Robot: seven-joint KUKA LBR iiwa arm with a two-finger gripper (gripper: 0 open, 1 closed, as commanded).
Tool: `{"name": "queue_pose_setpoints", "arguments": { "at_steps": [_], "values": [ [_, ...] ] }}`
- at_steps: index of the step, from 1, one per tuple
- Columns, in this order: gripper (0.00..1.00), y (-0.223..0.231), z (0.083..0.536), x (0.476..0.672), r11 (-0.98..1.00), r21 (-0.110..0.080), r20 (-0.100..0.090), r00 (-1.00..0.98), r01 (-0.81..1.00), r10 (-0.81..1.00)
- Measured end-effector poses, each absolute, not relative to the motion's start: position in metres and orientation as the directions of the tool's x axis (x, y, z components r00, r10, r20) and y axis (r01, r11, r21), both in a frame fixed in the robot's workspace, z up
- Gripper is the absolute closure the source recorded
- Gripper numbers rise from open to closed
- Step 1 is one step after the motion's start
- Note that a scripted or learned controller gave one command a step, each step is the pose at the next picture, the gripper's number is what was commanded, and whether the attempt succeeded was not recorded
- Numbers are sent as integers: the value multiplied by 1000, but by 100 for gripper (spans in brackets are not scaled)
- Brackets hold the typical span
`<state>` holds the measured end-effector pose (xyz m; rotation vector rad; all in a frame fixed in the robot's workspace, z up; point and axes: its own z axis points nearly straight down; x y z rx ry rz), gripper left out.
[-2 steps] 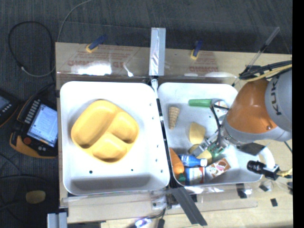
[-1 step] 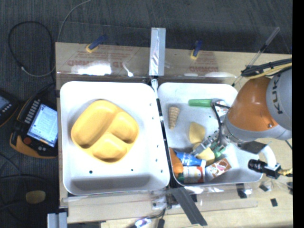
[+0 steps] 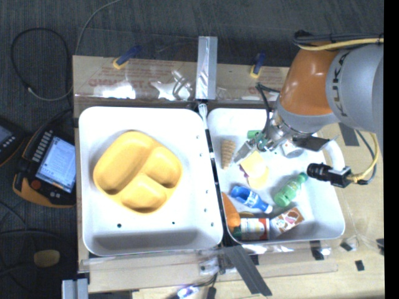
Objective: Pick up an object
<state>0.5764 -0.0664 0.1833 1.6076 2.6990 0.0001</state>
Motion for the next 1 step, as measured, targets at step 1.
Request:
{"name": "queue_pose_setpoints", "arguments": {
  "at_steps": [1],
  "values": [
    [100, -14, 183, 617, 211, -3, -1, -211, 977, 977]
  ]
}}
